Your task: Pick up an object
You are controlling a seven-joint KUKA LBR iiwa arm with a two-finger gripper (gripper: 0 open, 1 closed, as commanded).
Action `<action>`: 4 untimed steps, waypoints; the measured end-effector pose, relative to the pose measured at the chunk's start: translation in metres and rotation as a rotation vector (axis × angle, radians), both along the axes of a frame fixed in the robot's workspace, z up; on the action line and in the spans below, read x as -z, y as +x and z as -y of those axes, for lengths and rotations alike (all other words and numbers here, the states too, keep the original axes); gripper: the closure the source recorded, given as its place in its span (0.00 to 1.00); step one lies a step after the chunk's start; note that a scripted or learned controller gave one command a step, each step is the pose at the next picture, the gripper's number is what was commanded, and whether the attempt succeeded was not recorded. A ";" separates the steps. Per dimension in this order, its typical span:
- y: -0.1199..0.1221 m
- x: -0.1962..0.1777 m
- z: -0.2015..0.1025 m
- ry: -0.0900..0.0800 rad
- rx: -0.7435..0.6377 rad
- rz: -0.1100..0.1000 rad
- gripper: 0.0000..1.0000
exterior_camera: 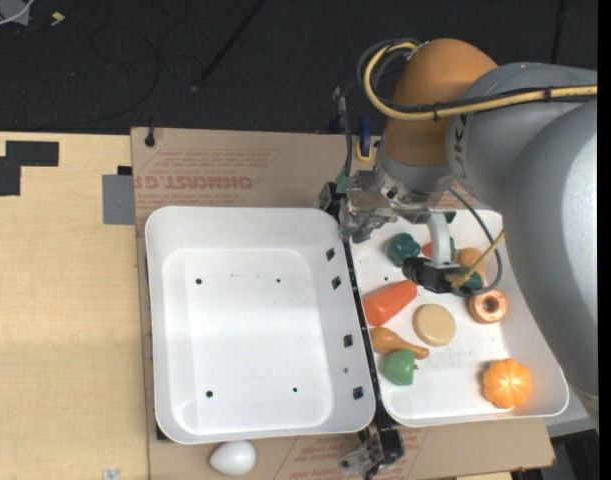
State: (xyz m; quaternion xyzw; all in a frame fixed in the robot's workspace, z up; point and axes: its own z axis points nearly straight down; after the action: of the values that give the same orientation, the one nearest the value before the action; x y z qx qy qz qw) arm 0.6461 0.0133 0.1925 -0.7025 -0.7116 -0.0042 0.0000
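Note:
The right bin [545, 403] holds several toy foods: a red carrot-like piece [389, 301], a beige round disc [434, 324], a glazed donut [487, 306], an orange tangerine [506, 384], a green pepper [399, 368], a brown drumstick shape [395, 343] and a teal piece [404, 246]. My gripper [359, 220] is low over the bin's far left corner, by the divider between the bins. It stands just left of the teal piece and beyond the red piece. Nothing is seen in its grasp.
The left bin [165, 268] is white with a few small dark marks on its floor. A white egg [232, 457] lies on the cardboard in front of it. The grey arm and its cables cover the right bin's far right part.

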 end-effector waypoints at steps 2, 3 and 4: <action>-0.004 -0.097 -0.017 -0.008 0.013 -0.020 1.00; -0.002 -0.140 -0.048 -0.006 0.010 -0.008 1.00; -0.004 -0.057 -0.053 -0.008 0.012 -0.020 1.00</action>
State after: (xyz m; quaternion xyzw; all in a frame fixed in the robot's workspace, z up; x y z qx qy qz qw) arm 0.6422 0.0661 0.2496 -0.7068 -0.7074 0.0055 0.0043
